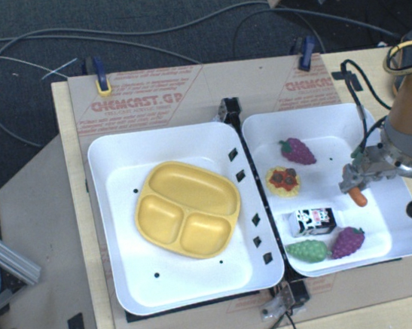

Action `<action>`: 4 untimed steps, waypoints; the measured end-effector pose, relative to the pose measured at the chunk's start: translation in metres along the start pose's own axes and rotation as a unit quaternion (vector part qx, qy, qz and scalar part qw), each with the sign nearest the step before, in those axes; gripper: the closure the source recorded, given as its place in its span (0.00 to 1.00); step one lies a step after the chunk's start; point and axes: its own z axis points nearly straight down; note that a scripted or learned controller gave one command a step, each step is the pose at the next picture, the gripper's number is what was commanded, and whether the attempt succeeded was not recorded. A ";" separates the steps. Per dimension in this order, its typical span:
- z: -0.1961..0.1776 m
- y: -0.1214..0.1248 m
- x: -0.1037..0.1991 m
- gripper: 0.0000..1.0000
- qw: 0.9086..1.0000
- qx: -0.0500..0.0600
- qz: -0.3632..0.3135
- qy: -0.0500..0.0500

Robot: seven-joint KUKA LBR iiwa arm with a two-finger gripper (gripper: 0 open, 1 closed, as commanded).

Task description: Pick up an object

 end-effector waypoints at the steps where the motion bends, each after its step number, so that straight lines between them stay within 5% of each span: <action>1: -0.044 0.004 0.000 1.00 1.000 -0.001 0.000 0.000; 2: -0.094 0.006 -0.001 1.00 1.000 -0.001 0.000 0.000; 4: -0.092 0.012 0.113 1.00 1.000 0.003 -0.003 0.002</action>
